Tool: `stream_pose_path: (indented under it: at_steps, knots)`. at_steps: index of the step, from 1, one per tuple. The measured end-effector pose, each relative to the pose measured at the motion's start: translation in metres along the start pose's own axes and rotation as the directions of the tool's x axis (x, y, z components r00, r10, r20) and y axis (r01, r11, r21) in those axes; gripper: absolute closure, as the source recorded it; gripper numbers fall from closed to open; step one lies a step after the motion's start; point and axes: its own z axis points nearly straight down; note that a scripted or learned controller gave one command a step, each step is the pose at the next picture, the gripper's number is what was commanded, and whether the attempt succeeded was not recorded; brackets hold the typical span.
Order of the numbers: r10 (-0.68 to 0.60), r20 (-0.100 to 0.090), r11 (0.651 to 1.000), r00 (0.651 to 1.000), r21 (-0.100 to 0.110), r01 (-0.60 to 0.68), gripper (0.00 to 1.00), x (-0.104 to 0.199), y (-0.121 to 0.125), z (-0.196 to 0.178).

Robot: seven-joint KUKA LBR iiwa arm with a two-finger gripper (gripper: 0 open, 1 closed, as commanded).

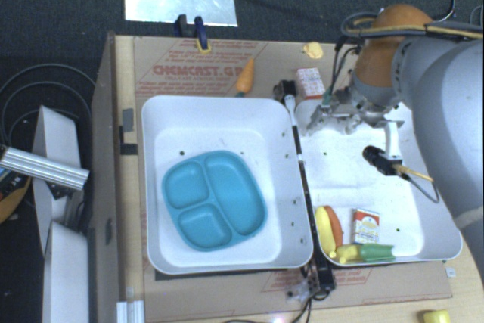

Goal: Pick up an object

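Grey arm (446,117) in from the right, bulking over the far right side of the right bin (355,185), orange band (386,49) just above the wrist, wrist bent down and turned toward the left. Gripper (324,119) low over the upper-left corner of that bin, close to the wall shared with the left bin (212,113), above bare white floor; seen from above and partly masked by its own hardware, so open or closed cannot be told. Things to pick well apart from it, crowded into the lower-left corner of the same bin: a yellow banana (325,227) lying along the left wall, an orange-red piece (336,222), possibly a carrot, touching the banana's right side, a small red-and-white box (366,225) just beside that, and nearer the front wall a green piece (376,252) lying flat with a small yellow piece (346,253) at its left end. In the left bin, a blue divided plate (214,199) with three compartments, set slightly askew. On the cardboard-covered bench (197,64) beyond the bins, an orange carrot (244,76) near the left bin's far rim and a small pink-and-white box (308,81) just beyond the right bin's upper-left corner
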Motion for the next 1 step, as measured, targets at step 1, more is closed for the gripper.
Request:
stream_pose_path:
  at_steps: [1]
  knots:
    - [0.003, 0.000, 1.000, 1.000, 0.006, -0.003, 0.00, 0.0034, -0.0025, 0.0010]
